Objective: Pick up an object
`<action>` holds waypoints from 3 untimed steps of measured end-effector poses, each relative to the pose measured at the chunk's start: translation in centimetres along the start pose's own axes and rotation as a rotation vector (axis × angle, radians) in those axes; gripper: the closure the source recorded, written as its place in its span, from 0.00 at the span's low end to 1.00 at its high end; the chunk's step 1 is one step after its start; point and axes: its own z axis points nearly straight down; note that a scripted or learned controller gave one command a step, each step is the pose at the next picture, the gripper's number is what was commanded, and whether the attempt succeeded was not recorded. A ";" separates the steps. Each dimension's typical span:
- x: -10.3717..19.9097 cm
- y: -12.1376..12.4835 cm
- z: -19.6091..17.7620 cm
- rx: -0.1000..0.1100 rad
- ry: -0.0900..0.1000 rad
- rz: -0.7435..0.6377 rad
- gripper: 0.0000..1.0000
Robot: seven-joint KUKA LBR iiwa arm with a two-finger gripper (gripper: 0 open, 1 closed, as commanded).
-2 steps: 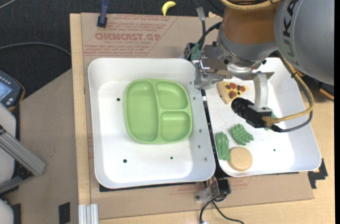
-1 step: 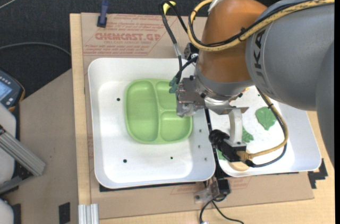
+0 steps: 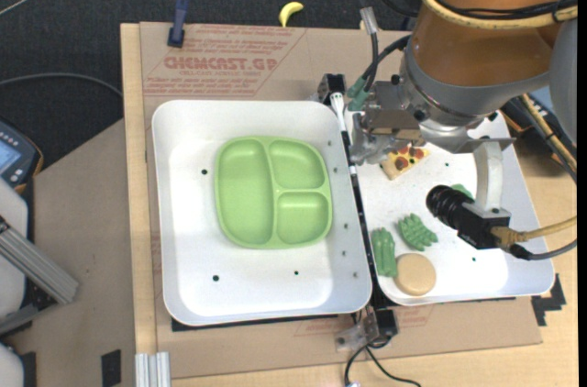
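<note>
Gripper (image 3: 367, 142) low over the right bin (image 3: 518, 270), at its far left corner by the wall shared with the left bin (image 3: 183, 193). The wrist covers it from above, so clenched or released cannot be told, and nothing shows in its grasp.

Nearest item is a yellow-and-red toy piece (image 3: 404, 160), just beside the gripper toward the bin's middle, lying on the floor by the far edge.

Count, right bin: one yellow-and-red toy piece; one leafy green piece (image 3: 417, 231) mid-bin; one green pod (image 3: 382, 251) against the left wall; one tan round disc (image 3: 415, 273) at the near edge, touching the pod; one green scrap (image 3: 461, 191), partly hidden.

Left bin: one green divided plate (image 3: 272, 193), three compartments, centred.

Arm (image 3: 495, 0) enters from the right, orange band uppermost, wrist bent down over the far half of the right bin.
</note>
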 end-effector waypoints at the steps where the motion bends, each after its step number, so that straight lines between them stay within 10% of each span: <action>1: 1.1 0.0 -1.3 0.011 -0.003 -0.001 1.00; 2: -4.5 -0.4 8.5 0.027 -0.007 0.007 1.00; 3: -1.5 0.1 -4.3 0.000 0.000 -0.004 1.00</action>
